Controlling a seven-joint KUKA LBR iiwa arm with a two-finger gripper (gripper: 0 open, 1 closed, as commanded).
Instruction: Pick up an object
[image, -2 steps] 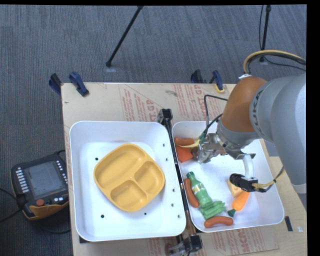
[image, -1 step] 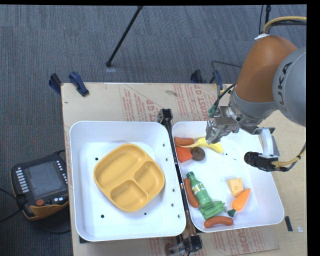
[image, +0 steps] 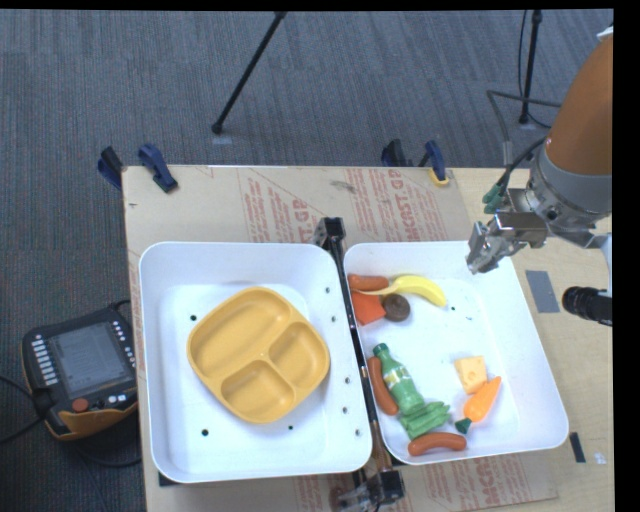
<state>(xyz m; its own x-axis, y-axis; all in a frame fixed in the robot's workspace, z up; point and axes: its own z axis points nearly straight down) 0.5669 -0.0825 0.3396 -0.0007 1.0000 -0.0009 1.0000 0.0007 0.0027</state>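
The right white bin (image: 535, 345) holds several toy foods. A yellow banana (image: 421, 290), a brown round piece (image: 397, 308), a red sausage (image: 368, 283) and an orange wedge (image: 366, 309) lie at its far left. A green bottle (image: 399, 379) lies near the middle, beside another sausage (image: 383, 387). A cheese cube (image: 471, 373), a carrot (image: 482, 399) and a third sausage (image: 437, 443) sit toward the near right. My gripper (image: 486, 253) hangs over the bin's far right corner, above and to the right of the banana, with nothing visibly held.
The left white bin (image: 160, 300) carries a yellow divided plate (image: 258, 353). A black divider (image: 345, 300) runs between the bins. Blue clamps (image: 155, 165) grip the board's far edge. A teach pendant (image: 80, 372) lies left of the bench. Tripod legs (image: 245, 75) stand behind.
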